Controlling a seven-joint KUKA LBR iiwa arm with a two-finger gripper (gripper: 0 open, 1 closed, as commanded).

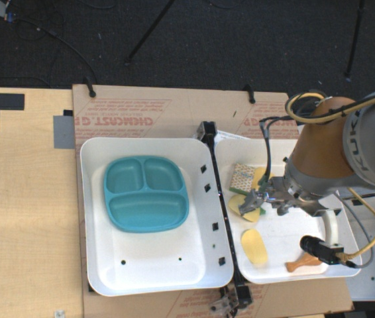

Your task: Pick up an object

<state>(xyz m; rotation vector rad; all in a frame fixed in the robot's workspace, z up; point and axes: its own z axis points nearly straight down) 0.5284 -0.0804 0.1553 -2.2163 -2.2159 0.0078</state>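
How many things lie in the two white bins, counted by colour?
Teal: 1, the divided plate
Yellow: 2, the oval piece and a flat piece partly under the gripper
Green: 1, a green thing at the gripper
Patterned: 1, a square pad
Orange: 1, an orange thing
Total: 6; the heap at the gripper is hard to separate.

Here we are in a robotics lab: a grey and orange industrial arm (326,151) leans over a pale wooden worktop (22,211), two white bins (98,257) sit on a cardboard sheet (141,114), loose cables (61,38) trail across dark carpet (254,38) behind, and thin stand legs (154,22) cross it
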